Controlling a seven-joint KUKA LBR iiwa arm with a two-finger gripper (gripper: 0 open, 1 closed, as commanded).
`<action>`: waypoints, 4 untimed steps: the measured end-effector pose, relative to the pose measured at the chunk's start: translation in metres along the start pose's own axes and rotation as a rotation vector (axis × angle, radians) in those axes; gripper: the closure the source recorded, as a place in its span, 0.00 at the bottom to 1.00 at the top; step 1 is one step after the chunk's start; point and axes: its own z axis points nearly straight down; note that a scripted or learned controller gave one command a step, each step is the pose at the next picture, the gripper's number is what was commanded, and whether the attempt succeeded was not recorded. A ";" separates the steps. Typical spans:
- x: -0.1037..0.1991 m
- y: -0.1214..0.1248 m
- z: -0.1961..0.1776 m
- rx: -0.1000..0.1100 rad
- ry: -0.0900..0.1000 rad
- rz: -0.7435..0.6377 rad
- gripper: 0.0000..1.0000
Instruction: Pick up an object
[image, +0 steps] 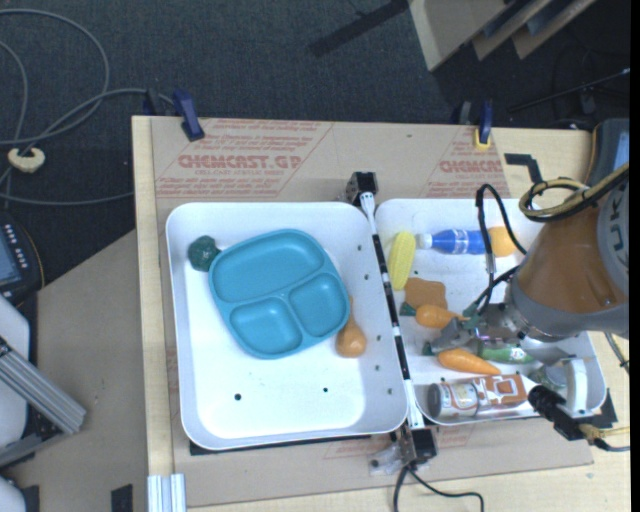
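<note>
Reaching in from the right of the frame, the grey arm (580, 270) with its orange band has its claw (480, 335) low in the right bin (400, 215), among a cluster of small things at that bin's lower middle. How wide the claw stands cannot be told, since its tip is lost in the clutter and the wrist hides much of it; nothing can be seen gripped. Just below the claw lies an orange carrot (468, 362), slanting down to the right, and touching or nearly touching the claw's end. Just left of the claw sits a small orange fruit (434, 316), with a brown-orange block (426, 292) above it. Below the carrot a can (482, 395) lies on its side along the bin's lower edge. Toward the top of the right bin a yellow corn cob (402, 260) stands upright beside the dividing wall, and a bottle with a blue label (455, 241) lies sideways to its right. In the left bin (270, 410) a blue divided plate (277, 293) takes the upper middle, a dark green ball (204, 253) sits at its upper left corner, and an orange pear-like fruit (351, 340) rests at its lower right edge. Both bins rest on a pale worktop (250, 160) with red printing.
</note>
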 end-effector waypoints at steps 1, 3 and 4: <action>-0.046 0.057 -0.098 -0.013 -0.007 0.000 0.00; -0.079 0.177 0.023 0.054 -0.004 -0.007 0.00; -0.102 0.179 0.024 0.034 0.009 0.000 0.00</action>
